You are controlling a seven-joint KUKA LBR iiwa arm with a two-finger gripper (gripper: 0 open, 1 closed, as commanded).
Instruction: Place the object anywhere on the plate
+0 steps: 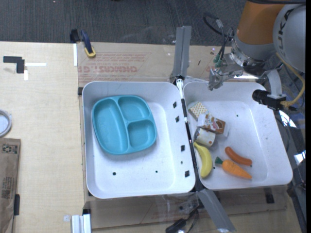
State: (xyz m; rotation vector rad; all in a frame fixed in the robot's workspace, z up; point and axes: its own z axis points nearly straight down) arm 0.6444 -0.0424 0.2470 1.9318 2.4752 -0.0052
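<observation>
Readable writing first: the brown cardboard sheet (114, 62) lying on the pale wooden tabletop (39, 125) behind the bins has red print on it, but it's upside down and mirrored from here, so I can't make out the words. The grey arm with the orange band (272, 18) has "KU" showing on its casing at the right edge. A brown paper bag (9, 178) at the far left has a small recycling-style mark on it, too small to read.

The light blue plastic plate with three compartments (125, 124) sits in the left white bin (136, 178), toward its back-left part, with nothing on it.

The right white bin (262, 130) holds all the loose stuff. A small tan waffle-patterned block (197, 110) is near the divider, a white-and-brown printed snack packet (213, 124) is just beside it, and a small cream cup-like piece (205, 137) is touching the packet's lower side. A yellow toy banana (204, 160) lies along the left wall, with an orange toy carrot (235, 169) and a red-orange toy sausage (238, 157) near the front.

The gripper (217, 77) hangs over the back-left corner of the right bin, above the rim, not touching any item. Can't tell how its fingers are set, too small and dark.
</observation>
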